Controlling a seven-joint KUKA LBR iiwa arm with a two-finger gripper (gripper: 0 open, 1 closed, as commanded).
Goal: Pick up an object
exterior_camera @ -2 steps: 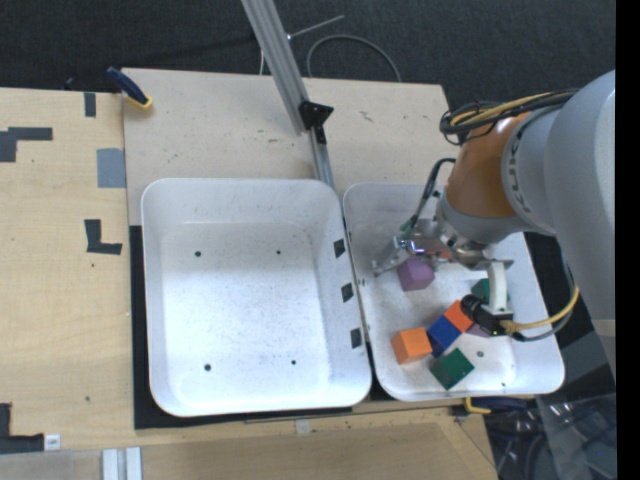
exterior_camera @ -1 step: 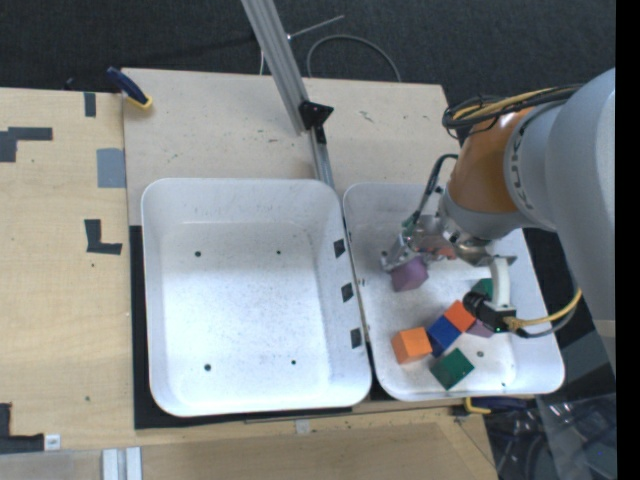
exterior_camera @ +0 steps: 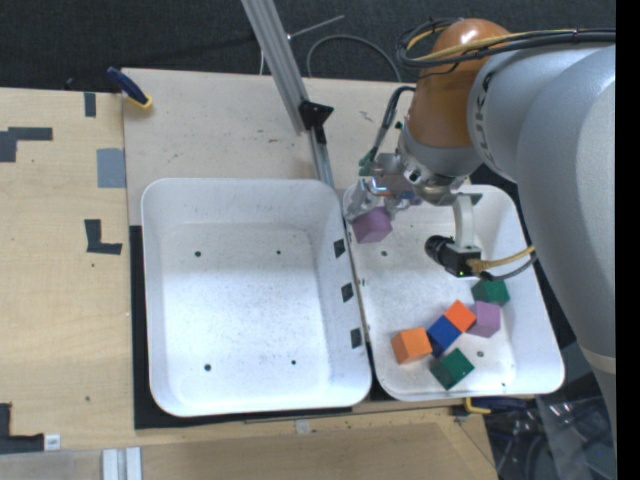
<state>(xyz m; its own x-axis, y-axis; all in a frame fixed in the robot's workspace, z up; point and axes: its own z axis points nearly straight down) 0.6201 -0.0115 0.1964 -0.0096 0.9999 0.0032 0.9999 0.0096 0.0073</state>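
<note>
Gripper [exterior_camera: 385, 200] hangs over the far left corner of the right bin [exterior_camera: 530, 368], and a purple cube [exterior_camera: 373, 225] sits clamped at its tip, tilted and hanging just above the bin floor beside the wall shared with the left bin [exterior_camera: 160, 268]. Only the upper edge of the cube is covered by the metal fingers [exterior_camera: 372, 188]; the fingers themselves are small and blurred against the wrist, so their exact shape is hard to make out. Much of the arm [exterior_camera: 560, 168] is cut off by the right edge, its grey bulk hiding the right rim of the right bin and the bench behind it. It reaches in from the right, bends down at the orange band [exterior_camera: 450, 88], and points the wrist down and to the left. Black cables [exterior_camera: 470, 38] loop over the band. Near the gripper, to its right and lower, a black fitting [exterior_camera: 450, 253] with a tan hose sticks out from the arm. Well below and right of the gripper lie the other blocks in a loose cluster: an orange cube [exterior_camera: 411, 345], a blue cube [exterior_camera: 444, 332], a second small orange block [exterior_camera: 460, 316], a pale purple block [exterior_camera: 486, 319], a green block [exterior_camera: 452, 368] and a dark green block [exterior_camera: 491, 291], the last partly under the hose. Left of the gripper, a grey metal bar [exterior_camera: 285, 58] slants up out of the top edge.
</note>
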